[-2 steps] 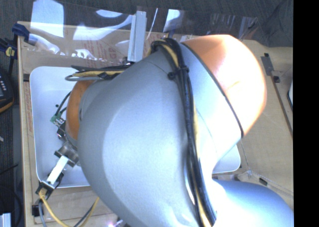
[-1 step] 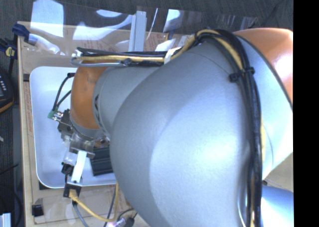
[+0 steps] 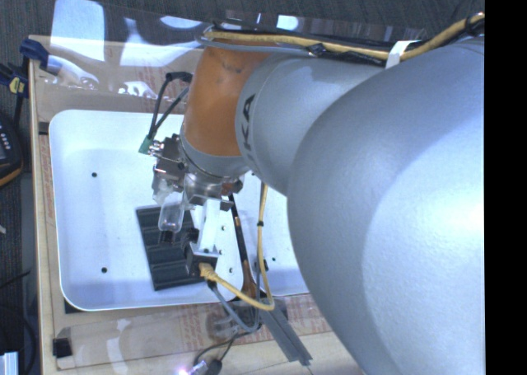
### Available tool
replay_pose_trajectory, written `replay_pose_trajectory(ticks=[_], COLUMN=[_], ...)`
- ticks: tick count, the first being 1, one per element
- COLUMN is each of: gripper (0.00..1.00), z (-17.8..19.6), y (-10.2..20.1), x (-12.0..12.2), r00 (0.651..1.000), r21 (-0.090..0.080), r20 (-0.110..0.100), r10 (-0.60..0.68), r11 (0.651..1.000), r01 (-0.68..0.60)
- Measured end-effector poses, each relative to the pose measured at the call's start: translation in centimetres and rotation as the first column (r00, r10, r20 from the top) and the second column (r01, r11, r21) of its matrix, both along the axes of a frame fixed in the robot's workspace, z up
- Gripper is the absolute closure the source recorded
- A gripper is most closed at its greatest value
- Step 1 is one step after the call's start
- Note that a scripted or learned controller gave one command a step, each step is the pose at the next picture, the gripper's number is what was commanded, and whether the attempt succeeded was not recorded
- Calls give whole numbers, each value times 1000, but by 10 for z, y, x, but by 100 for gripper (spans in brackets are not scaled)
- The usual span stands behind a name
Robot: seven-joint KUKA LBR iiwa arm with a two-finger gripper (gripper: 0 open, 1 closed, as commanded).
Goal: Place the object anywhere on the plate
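- Black ribbed slab [image 3: 167, 264] lies flat in the white bin [image 3: 82, 200], near the bin's front edge.
- It is the one loose thing I can see in that bin.
- The pincer [image 3: 171, 218] hangs right over the slab's back end, very close to it or touching it.
- I cannot tell if the pincer is apart or together, or if it has hold of anything.
- The big grey arm [image 3: 370, 167] with its orange band [image 3: 214, 110] covers the right side.
- A yellow cable [image 3: 239, 295] loops down by the slab to the bench [image 3: 148, 336].
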State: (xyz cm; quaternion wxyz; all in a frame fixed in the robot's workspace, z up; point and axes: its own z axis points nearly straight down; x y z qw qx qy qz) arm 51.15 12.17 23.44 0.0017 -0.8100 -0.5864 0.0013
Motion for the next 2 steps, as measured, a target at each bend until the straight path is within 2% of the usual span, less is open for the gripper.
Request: replay_pose_trajectory(ticks=[1,2], gripper=[100,100], z=[27,-56], y=[-77,35], x=[5,-37], r00=[965,994], r21=[-1,-2], r20=[5,-3], r10=[261,111], r11=[965,994], r01=[-261,-111])
